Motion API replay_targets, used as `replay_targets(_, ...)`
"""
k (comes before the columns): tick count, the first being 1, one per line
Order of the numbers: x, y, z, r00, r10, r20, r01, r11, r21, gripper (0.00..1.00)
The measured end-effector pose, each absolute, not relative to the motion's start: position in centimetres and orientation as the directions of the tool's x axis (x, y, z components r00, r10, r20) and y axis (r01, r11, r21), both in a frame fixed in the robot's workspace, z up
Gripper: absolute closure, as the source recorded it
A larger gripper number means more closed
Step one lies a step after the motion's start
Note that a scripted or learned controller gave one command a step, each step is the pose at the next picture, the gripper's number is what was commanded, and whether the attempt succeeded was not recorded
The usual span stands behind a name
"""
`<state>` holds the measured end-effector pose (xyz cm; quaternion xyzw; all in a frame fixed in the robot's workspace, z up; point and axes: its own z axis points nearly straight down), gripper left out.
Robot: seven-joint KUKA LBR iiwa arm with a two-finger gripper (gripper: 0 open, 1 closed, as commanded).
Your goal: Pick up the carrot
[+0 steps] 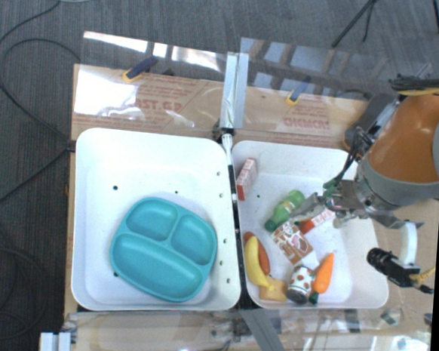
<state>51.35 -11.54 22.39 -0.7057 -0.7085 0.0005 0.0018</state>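
Observation:
The carrot (323,271) is orange with a green end and lies near the front right of the right bin (362,292), tilted, beside a small can (299,283). My gripper (321,211) hangs over the middle of that bin, above and behind the carrot and apart from it. Right under the gripper lies a small red and white item (315,222), and a green bottle (286,208) sits just to its left.
The right bin also holds a banana (255,260), a brown and white packet (292,243) and a red and white box (244,176) by the divider. A teal sectioned plate (164,248) lies in the left bin (99,169).

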Motion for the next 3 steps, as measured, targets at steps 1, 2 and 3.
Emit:
replay_targets(1,49.7,-20.6,16.6,0.06,0.998,-0.001,0.998,-0.06,-0.005,0.0)
replay_targets(2,48.9,-20.8,11.0,-0.048,0.999,0.002,0.999,0.048,-0.001,0.0)
replay_targets(3,48.6,-19.5,9.0,-0.107,0.994,-0.009,0.994,0.107,0.008,0.0)
